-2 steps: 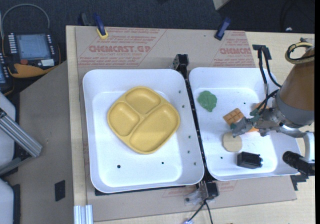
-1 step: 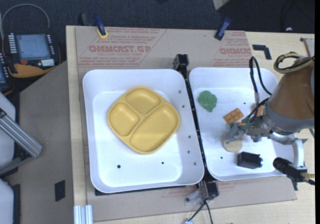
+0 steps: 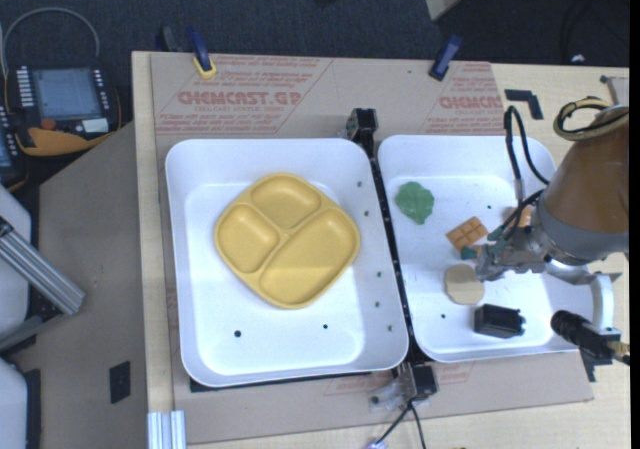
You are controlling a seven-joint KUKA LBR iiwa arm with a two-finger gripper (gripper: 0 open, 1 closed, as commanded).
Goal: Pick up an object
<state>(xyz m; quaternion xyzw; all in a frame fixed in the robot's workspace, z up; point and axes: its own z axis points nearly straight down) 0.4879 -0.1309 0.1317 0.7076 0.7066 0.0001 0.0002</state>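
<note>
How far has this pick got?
Done: the gripper has reached into the right white bin, above the round beige disc and beside the brown waffle-like piece. In hand: nothing visibly. Left: grasping and lifting; green lump and black block lie untouched.

Arm (image 3: 590, 197) cut off at right edge

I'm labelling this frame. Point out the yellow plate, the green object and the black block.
Yellow plate (image 3: 287, 238): camera view, its centre divider.
Green object (image 3: 414, 201): camera view, its middle.
Black block (image 3: 498, 320): camera view, its top face.
</note>
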